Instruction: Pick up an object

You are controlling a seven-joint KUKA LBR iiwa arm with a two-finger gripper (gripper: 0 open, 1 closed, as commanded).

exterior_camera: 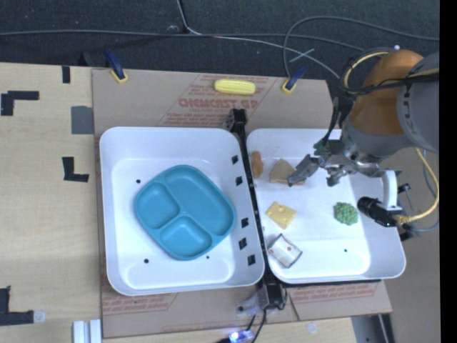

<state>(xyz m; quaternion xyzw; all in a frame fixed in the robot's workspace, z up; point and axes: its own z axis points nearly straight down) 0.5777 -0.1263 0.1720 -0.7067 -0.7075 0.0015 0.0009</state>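
The right bin [371,259] holds several small items: a tan wedge [280,170], a small orange piece [256,166], a yellow cheese block [281,214], a green broccoli floret [346,214] and a white-and-red packet [284,251]. My gripper [318,171] hangs over the bin's upper middle, its fingers spread open. One dark finger [303,171] points down-left and ends right beside the tan wedge. Nothing sits between the fingers.
The left bin [114,191] bears a blue compartment plate [184,211]. A yellow banana-like toy [234,86] lies on the cardboard behind the bins. The arm's grey and orange body [389,106] looms over the right bin's far right corner, with cables around it.
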